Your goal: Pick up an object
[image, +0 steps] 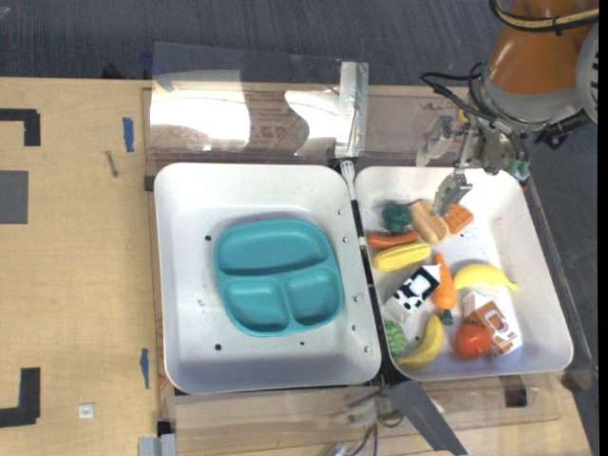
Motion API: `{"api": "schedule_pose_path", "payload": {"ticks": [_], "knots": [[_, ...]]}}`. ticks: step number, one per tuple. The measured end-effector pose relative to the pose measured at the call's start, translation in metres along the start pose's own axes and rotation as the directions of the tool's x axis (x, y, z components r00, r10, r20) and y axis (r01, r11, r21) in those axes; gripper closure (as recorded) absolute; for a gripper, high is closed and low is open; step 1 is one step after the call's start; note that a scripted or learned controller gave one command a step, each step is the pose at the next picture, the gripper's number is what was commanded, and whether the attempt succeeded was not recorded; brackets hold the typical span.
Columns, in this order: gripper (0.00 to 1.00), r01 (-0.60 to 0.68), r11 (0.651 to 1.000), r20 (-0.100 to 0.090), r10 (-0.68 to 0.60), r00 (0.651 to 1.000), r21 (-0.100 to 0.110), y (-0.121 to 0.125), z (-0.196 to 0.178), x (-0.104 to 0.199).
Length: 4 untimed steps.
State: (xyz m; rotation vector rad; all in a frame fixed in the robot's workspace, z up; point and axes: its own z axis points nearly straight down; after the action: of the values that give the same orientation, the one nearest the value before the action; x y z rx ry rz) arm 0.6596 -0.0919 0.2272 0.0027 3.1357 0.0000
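Gripper (454,190) sits over the far edge of the right bin (546,283), just above the pile's far end. Fingers point down; one pale finger is visible near the hot dog (429,224) and the orange waffle piece (459,219). Nothing is seen between the fingers, so I count it as holding nothing; whether it is spread or closed, cannot tell at this resolution.

Step in hand, as judged: descent onto a target, grasp not yet made. Any item counts. The nearest candidates are the hot dog and the waffle piece, directly below the tool. To do it well, come straight down, centre on one item only, and close across its narrow side. The hot dog lies at a slant, so the wrist should turn to match.

Clutter: broccoli (397,218) touches the hot dog on the side toward the left bin (180,255). Carrot (391,240) and corn (399,256) lie just beside, toward the near edge. A finger could wedge between these or drag two at once.

Middle of the right bin: black-and-white block (415,292), thin orange piece (444,287), banana (484,276). Near edge: second banana (427,343), tomato (471,340), small carton (495,319).

Left bin carries a teal divided tray (277,275), well apart from the tool. The wall between the bins is close to the broccoli, which limits approach from that side.
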Motion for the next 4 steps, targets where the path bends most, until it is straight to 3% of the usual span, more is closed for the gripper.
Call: {"api": "schedule_pose_path", "payload": {"ticks": [1,2,3,4], "knots": [[0.00,0.063,0.998,0.000,-0.063,0.998,0.000,-0.027,0.134,0.032],[0.00,0.071,0.997,0.002,-0.071,0.997,0.000,-0.006,0.138,0.125],[0.00,-0.011,1.000,0.016,0.011,1.000,0.002,-0.005,0.136,0.151],[1.00,-0.009,1.000,0.014,0.009,1.000,0.001,-0.004,0.126,0.150]]}}
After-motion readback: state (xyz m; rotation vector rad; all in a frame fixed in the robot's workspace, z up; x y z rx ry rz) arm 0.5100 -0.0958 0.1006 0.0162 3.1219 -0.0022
